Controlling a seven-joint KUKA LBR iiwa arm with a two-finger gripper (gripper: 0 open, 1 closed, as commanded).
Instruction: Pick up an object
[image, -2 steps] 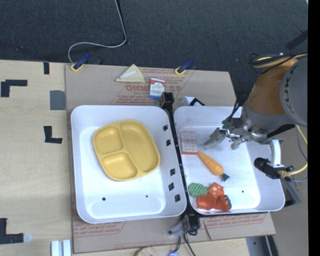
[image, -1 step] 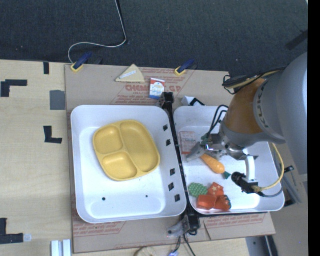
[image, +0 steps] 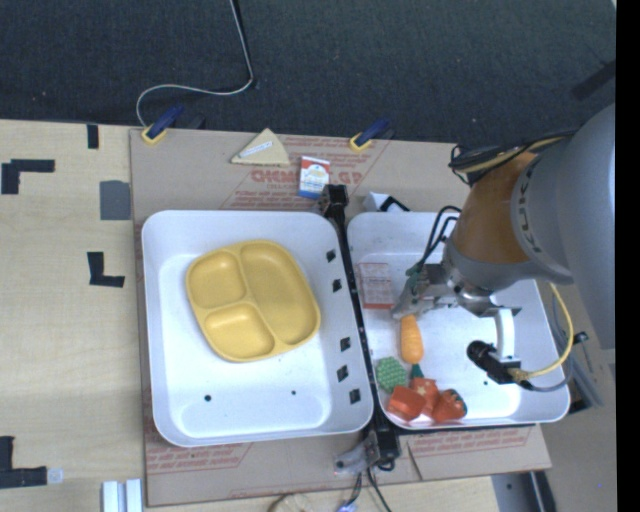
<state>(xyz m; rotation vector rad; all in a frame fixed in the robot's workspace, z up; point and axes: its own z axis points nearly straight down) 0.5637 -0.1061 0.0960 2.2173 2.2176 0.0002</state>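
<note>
Camera view, left to right: the left bin (image: 165, 330) holds a yellow three-compartment plate (image: 252, 298). Behind the bins, on the cardboard sheet (image: 180, 170), lie a tan wedge (image: 263, 149) and a small red-and-white carton (image: 314, 177); its print is too small to read, and the red lettering on the cardboard is likewise illegible. The right bin (image: 530, 400) holds a small packet with red print (image: 375, 283), an orange carrot-like toy (image: 411, 339), a green piece (image: 391, 374) and red pieces (image: 425, 402). The gripper (image: 420, 300) hangs just above the carrot's upper end. Whether the claw is apart or together cannot be told. Judgement: nothing is lifted yet; grasp and lift remain.
</note>
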